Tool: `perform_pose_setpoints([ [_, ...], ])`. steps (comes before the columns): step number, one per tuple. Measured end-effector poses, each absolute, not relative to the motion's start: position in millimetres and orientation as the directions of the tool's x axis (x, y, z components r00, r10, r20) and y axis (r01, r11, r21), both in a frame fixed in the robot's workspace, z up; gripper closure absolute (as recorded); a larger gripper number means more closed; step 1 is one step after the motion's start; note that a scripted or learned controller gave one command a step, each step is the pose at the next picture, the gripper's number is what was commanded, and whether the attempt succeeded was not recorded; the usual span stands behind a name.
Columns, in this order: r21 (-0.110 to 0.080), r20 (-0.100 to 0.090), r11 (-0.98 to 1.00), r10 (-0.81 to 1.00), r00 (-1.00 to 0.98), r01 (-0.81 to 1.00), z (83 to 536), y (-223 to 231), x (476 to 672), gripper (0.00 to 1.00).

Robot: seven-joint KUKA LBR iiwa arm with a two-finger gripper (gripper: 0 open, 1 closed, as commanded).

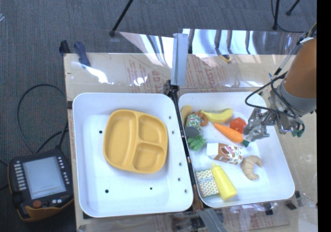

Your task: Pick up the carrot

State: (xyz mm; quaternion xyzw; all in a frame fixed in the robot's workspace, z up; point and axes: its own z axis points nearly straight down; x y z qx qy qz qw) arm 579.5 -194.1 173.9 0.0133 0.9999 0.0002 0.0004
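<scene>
Carrot (229, 133) lies slantwise in the middle of the right bin (282, 171), its green tip low and right, just under the gripper (256, 132), which hangs over that end at centre right of the frame, and whether it is spread or pinched I cannot tell. Biggest down to smallest: left bin (90, 184) with the yellow divided plate (136, 141), then banana (218, 116), mustard bottle (223, 181), small carton (225, 153) with print too small to read, croissant (252, 166).
</scene>
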Motion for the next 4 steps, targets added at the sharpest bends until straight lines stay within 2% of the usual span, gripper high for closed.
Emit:
perform_pose_setpoints([
  [1,-0.006,-0.025,0.998,0.057,-0.998,0.057,115,-165,547.0,1.00],
  [2,-0.023,-0.052,0.998,-0.063,-0.997,-0.062,109,-155,539.8,1.00],
  [3,-0.014,-0.034,0.998,-0.067,-0.997,-0.066,102,-151,534.8,0.00],
  [4,0.001,0.002,0.998,-0.069,-0.998,-0.069,85,-89,590.7,0.00],
])
